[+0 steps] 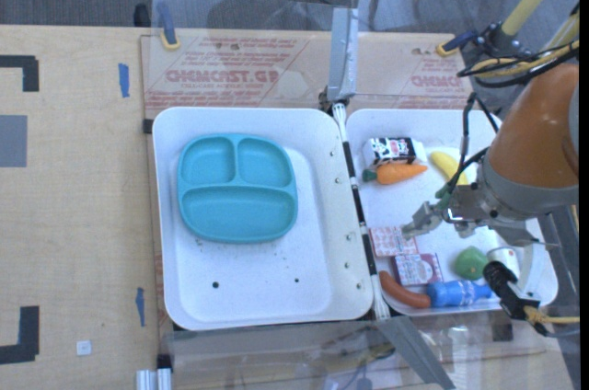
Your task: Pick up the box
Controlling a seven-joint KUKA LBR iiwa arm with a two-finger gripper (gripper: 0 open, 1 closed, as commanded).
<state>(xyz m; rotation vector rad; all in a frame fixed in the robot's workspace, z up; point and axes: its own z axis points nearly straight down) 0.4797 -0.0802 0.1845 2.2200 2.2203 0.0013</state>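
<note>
A flat pink-and-white box [403,255] lies near the left wall of the right bin [368,126], towards its front. A small black-and-white carton [392,147] sits at the back of the same bin. My gripper [421,221] hangs over the right bin, just above and to the right of the pink box's upper corner. Nothing shows held in it. The arm's grey wrist and orange band [543,140] cover the bin's right side.
In the right bin there are an orange carrot [401,172], a yellow banana [444,163], a green item [471,263], a red sausage [405,292] and a blue bottle [460,293]. A teal divided plate [237,188] lies in the left bin [313,287].
</note>
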